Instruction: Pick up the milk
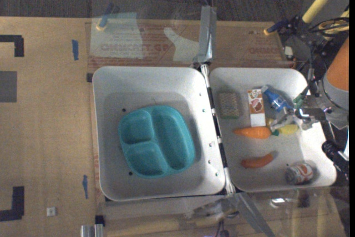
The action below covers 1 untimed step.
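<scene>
Overhead, the table [44,119] was seen to carry two shallow white bins side by side. The left bin [111,86] held a teal divided plate [157,140]. The right bin [233,77] held the clutter: a milk carton [255,107], upright-printed and lying flat near the bin's middle, a tan sponge-like block [228,105] to its left, a carrot [252,132] just below it, a sausage-shaped item [257,161] lower down, a can [299,173] in the near right corner, a blue object [275,100] just right of the carton, and a small yellow item [288,130].

The arm was recorded entering from the right, with the gripper [289,117] low over the bin between the blue object and the yellow item, just right of the carton and apart from it. Nothing was seen between the jaws; whether they stood wide or narrow could not be told.

The step in hand was judged to be the approach, with no grasp made. The next move was judged to call for a short shift leftward over the carton, with the jaws set across its narrow width and kept off the carrot and blue object.
</scene>
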Tool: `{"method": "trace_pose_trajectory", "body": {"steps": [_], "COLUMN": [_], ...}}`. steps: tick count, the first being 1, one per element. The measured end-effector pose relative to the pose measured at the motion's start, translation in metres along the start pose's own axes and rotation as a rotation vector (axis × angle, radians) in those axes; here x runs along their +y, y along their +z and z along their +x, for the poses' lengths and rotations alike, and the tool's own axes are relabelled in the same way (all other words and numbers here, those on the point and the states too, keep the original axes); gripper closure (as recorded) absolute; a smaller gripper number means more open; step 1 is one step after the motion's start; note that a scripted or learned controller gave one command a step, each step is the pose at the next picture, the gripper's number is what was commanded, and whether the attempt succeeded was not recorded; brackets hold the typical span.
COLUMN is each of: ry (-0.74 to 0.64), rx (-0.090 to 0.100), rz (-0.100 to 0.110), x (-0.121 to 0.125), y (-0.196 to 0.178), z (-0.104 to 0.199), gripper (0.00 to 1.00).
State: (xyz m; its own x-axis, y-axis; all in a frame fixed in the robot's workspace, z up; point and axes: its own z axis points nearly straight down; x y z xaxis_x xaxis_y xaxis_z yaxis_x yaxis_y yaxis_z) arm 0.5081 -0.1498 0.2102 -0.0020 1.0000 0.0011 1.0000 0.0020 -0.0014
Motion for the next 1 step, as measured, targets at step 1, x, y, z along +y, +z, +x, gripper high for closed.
{"method": "trace_pose_trajectory", "body": {"steps": [1], "ry": [0.001], "rx": [-0.001], "rz": [-0.001], "x": [0.0584], "y": [0.0801], "z": [0.0105], "gripper": [0.0]}}
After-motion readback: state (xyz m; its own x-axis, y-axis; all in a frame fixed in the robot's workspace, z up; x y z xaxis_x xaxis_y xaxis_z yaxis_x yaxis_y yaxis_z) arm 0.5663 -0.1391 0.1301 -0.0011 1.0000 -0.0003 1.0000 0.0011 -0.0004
